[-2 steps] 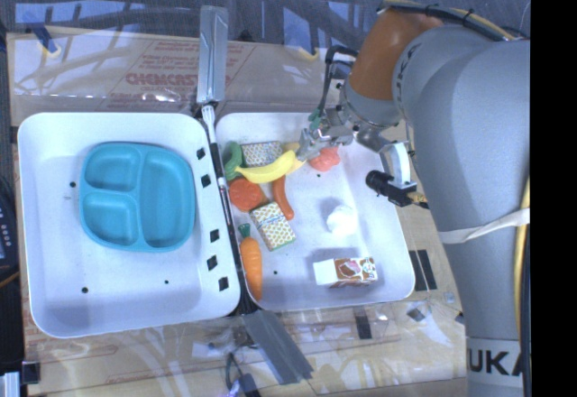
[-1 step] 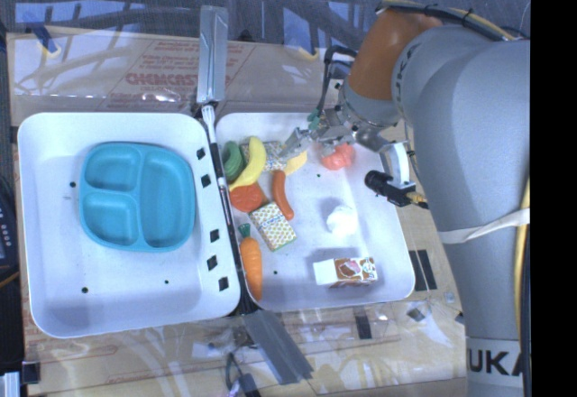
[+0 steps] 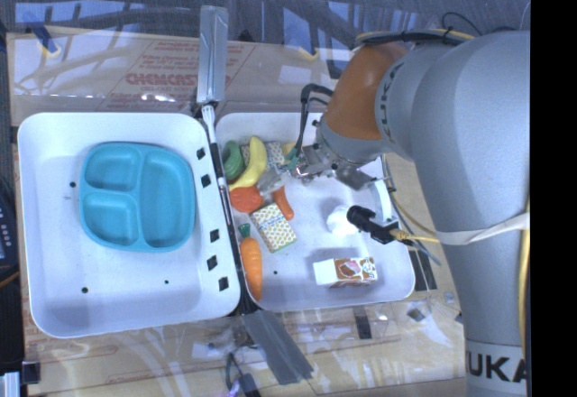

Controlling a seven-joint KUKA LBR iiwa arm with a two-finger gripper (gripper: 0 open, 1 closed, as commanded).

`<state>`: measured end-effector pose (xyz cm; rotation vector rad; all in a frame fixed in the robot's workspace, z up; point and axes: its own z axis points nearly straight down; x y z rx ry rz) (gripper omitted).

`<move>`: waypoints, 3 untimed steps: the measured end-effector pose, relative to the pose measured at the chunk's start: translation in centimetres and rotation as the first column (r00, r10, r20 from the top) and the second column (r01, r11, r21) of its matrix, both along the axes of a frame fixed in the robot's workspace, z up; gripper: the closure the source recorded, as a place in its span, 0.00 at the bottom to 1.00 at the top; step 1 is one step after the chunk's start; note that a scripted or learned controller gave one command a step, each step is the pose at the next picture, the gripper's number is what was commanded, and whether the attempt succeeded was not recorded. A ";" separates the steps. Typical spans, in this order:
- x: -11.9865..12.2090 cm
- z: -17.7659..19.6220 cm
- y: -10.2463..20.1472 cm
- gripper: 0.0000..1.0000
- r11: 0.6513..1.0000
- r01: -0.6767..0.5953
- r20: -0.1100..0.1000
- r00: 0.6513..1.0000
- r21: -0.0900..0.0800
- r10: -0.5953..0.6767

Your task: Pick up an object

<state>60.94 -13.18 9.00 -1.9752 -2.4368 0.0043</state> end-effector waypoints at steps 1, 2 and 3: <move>0.0 0.8 0.0 1.00 1.000 -0.002 -0.005 1.000 0.001 0.002; -2.2 18.0 3.9 1.00 1.000 -0.004 0.004 1.000 -0.002 0.004; 2.1 12.5 7.5 1.00 0.995 -0.100 -0.001 0.995 0.000 0.100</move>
